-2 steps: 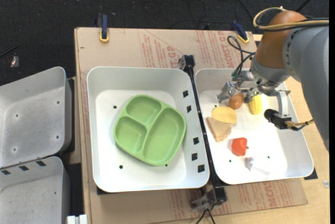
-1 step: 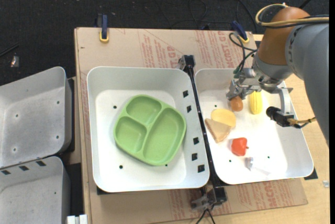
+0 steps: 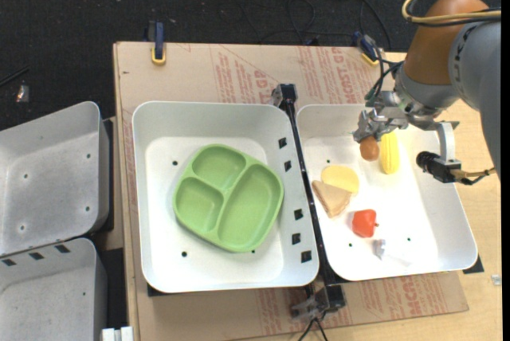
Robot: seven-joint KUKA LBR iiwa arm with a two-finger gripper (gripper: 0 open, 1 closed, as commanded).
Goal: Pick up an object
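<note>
Cardboard-topped desk (image 3: 207,64) w/ 2 white bins. Left bin (image 3: 151,140): green divided plate (image 3: 229,197). Right bin (image 3: 446,236): yellow wedge (image 3: 341,177), tan wedge (image 3: 331,198), yellow corn-like piece (image 3: 389,152), red piece (image 3: 364,223), brown egg-like obj (image 3: 369,149). Claw (image 3: 371,132) just above brown obj; can't tell how wide it's set or if gripping.

I see red letters printed on the brown board (image 3: 239,72) under my two white bins. They run at a slant and look flipped around, so I cannot read the words. More red letters sit on the board's front edge, too small and cut off to read.
</note>
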